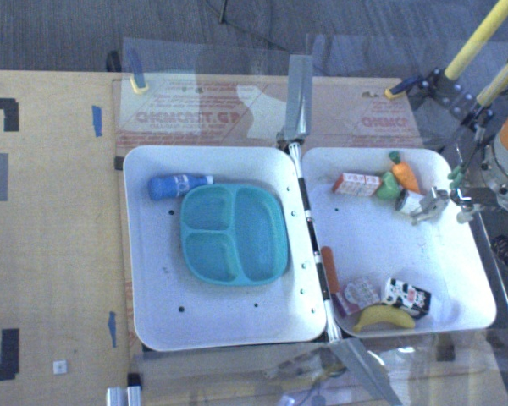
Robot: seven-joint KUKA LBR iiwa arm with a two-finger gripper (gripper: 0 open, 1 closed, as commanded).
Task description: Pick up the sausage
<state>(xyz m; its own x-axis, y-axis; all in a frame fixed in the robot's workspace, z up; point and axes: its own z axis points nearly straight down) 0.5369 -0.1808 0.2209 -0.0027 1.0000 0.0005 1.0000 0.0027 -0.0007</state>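
Note:
The sausage (328, 271) is a thin reddish-brown stick lying along the left wall of the right bin (457, 260), pointing roughly front to back. My gripper (430, 206) hangs over the right bin's back right area, close to the bin's right rim. It is well to the right of the sausage and further back, with bare bin floor between them. Nothing is seen in the gripper.
At the right bin's back lie a red-and-white carton (356, 184), a green item (389, 187) and a carrot (405, 177). A banana (385, 317), a black-and-white carton (407, 297) and a pinkish packet (361, 292) crowd the front, near the sausage's end. The left bin (152, 294) holds a teal divided plate (234, 233) and a blue bottle (177, 185).

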